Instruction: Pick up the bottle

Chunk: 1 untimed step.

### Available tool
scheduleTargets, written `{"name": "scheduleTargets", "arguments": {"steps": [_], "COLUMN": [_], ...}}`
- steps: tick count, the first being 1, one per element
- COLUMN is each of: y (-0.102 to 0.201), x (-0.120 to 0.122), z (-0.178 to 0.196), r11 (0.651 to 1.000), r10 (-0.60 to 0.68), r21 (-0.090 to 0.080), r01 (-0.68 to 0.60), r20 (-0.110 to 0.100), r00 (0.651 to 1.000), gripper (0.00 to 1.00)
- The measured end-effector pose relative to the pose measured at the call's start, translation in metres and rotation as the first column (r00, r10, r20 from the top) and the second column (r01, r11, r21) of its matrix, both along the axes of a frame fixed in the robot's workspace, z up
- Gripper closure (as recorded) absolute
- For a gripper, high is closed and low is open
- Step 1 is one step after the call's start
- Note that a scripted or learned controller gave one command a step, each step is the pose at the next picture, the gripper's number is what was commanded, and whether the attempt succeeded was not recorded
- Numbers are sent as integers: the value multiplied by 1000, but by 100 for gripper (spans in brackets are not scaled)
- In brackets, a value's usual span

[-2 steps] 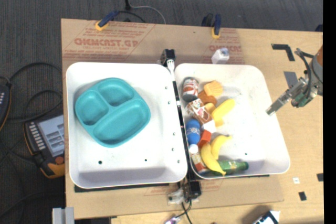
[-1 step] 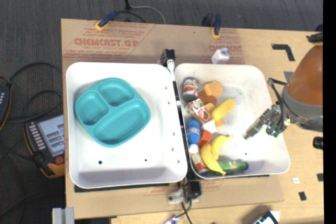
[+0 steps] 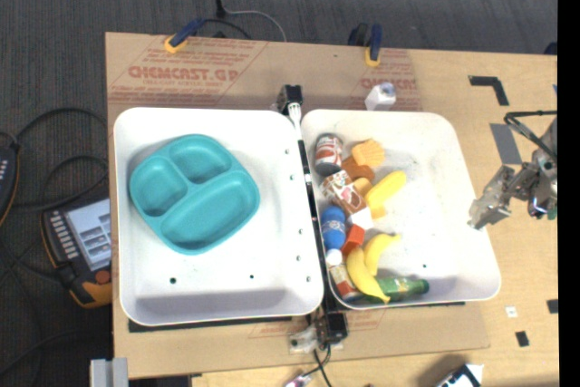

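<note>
Lying flat against the right bin's (image 3: 453, 195) near wall, the bottle (image 3: 403, 288) looks green with a dark cap. Whether the gripper (image 3: 485, 211), outside that bin, is open or closed is too blurred to tell.

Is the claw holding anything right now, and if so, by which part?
Nothing is held. The claw sits at the right bin's outer rim, apart from the green bottle.

I see the bottle (image 3: 401, 288) lying on its side at the near edge of the right bin (image 3: 453, 195), close to the front wall. It is dark green with a yellowish label. Its left end is tucked under a banana (image 3: 364, 272), and the rest points toward the right along the bin floor.
</note>
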<state>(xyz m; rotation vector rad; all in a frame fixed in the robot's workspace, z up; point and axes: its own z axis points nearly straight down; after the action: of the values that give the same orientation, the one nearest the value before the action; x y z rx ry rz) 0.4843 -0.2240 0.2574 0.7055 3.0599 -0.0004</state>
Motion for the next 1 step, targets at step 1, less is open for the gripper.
{"name": "scheduleTargets", "arguments": {"steps": [1], "y": [103], "x": [0], "z": [-75], "r11": [996], "r10": [85], "r21": [2], "r01": [-85], "r20": [-1], "r00": [996], "gripper": [100]}}
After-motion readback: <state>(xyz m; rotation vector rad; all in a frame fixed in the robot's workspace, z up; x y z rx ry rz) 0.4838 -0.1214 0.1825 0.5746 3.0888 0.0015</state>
